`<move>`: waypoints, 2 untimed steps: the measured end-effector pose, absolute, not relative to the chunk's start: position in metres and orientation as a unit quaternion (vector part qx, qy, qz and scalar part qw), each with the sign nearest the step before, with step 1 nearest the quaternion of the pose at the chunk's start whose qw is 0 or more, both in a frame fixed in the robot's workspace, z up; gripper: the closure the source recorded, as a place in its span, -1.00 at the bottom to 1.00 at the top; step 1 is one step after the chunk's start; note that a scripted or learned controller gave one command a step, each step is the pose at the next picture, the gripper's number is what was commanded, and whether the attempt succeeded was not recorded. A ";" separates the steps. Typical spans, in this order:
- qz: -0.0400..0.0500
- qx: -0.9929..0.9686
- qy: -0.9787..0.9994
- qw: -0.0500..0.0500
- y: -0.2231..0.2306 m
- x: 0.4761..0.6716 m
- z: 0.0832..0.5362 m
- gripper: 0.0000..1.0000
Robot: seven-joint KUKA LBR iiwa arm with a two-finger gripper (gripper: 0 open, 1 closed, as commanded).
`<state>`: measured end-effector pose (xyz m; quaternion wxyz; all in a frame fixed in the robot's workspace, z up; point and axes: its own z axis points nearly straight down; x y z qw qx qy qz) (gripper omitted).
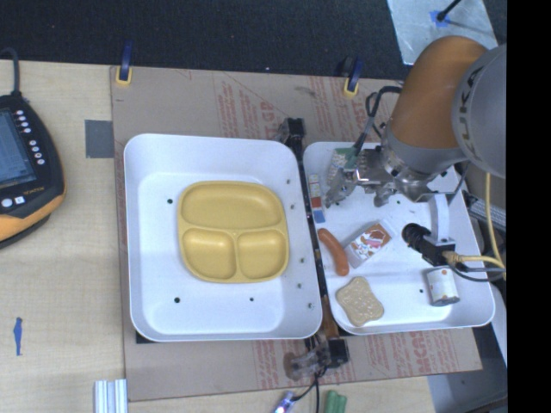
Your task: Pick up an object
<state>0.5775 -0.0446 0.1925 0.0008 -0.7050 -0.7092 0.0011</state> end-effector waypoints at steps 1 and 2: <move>0.001 -0.707 -0.707 0.001 -0.115 0.648 0.160 -1.00; 0.002 -0.705 -0.709 0.001 -0.101 0.579 0.115 -1.00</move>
